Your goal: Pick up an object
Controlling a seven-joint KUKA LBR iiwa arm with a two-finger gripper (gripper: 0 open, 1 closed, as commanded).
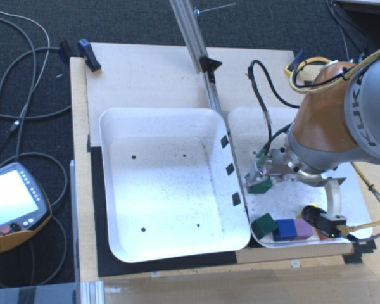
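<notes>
Between claw point(261, 177) fingers, seemingly: green block point(261, 185).

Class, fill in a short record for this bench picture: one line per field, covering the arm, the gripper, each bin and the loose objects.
arm: grey KUKA arm with orange band, over the right bin
gripper: gripper low inside the right bin, a dark green object at its tip; hold not clear
left bin: left bin, white with dark specks
loose objects: green block, blue block and purple block together at the right bin's near edge
</notes>
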